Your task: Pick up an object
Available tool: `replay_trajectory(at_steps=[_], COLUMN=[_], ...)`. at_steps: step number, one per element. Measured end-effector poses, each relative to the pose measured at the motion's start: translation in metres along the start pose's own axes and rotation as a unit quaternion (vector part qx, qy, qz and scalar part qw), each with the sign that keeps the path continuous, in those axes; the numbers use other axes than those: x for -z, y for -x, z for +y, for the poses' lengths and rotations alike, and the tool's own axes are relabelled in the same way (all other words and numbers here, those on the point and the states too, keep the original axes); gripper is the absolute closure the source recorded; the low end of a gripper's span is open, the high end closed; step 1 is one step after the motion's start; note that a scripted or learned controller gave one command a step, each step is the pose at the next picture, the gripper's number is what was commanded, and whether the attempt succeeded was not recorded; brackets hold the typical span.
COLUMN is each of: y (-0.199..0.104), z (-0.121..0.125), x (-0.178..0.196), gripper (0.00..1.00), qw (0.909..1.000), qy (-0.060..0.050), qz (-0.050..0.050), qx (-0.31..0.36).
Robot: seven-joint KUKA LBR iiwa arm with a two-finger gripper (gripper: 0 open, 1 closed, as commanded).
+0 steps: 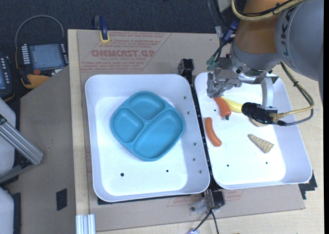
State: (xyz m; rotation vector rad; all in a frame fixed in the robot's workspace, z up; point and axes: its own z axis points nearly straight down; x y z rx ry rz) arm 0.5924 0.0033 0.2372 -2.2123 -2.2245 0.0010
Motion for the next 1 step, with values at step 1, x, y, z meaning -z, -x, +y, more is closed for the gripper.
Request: replay_trajectory(at_steps=[1], y=[-0.0548], z=[0.0143], x=[-0.0123], gripper=[1.0], qw=[1.0], qy=[0.002], qz=[0.0], qx=[0.0])
